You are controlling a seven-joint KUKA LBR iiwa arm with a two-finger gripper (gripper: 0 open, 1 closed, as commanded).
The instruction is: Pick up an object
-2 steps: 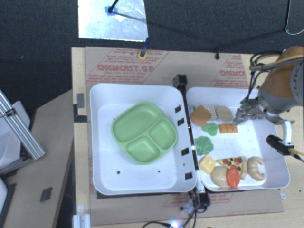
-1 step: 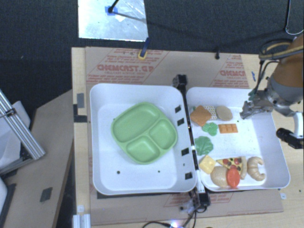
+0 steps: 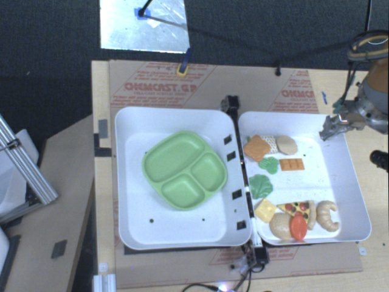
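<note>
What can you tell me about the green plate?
The green plate is pale green and looks like smooth plastic. It has rounded corners and three hollows: one big, two smaller. It lies flat, turned at a slant, near the middle of the left bin, resting on the bin's white floor. Nothing lies in it, and it touches no other thing.

gripper (image 3: 333, 128) over right bin (image 3: 352, 181) far corner | toy food (clustered) | green plate (image 3: 185, 170) in left bin (image 3: 130, 163)
</note>
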